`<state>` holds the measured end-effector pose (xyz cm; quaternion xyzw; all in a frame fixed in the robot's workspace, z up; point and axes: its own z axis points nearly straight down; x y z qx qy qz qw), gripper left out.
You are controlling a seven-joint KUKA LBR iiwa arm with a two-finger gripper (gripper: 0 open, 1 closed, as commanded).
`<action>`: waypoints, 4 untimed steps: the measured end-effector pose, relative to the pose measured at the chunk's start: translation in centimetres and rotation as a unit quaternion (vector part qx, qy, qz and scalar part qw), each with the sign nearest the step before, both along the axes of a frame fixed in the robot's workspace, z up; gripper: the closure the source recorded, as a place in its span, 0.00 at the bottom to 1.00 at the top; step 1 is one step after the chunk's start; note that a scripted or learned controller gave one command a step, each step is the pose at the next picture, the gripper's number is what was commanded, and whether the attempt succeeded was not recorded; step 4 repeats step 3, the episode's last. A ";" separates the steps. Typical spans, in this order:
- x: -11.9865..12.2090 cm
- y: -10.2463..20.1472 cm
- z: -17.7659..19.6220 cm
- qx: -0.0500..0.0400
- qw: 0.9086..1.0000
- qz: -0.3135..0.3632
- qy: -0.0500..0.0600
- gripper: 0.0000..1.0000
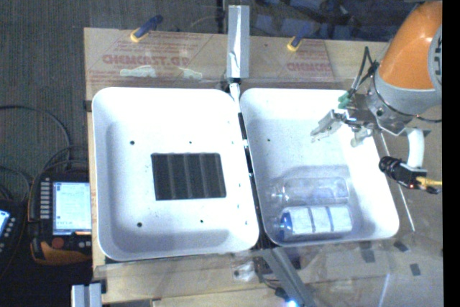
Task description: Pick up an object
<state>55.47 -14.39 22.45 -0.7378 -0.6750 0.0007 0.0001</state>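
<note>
A clear plastic bottle (310,189) lies on its side in the right bin (277,111). Just in front of it lies a second bottle with a white label and a blue cap (316,221), near the bin's front wall. My gripper (338,127) hangs over the back right part of this bin, above and behind the bottles, well apart from them. Its two fingers are spread open and nothing sits between them.
The left bin (115,154) holds a dark ribbed rectangular panel (188,175). A metal divider post (237,47) stands at the back between the bins. A handheld pendant (61,208) lies left of the bench. Cables trail off the arm at right (406,172).
</note>
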 end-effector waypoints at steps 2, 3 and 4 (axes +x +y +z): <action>-7.0 6.4 6.4 -0.001 0.995 0.100 -0.001 0.00; -6.9 6.4 7.3 -0.001 0.995 0.100 0.000 1.00; -6.9 6.4 7.3 -0.001 0.995 0.100 0.000 1.00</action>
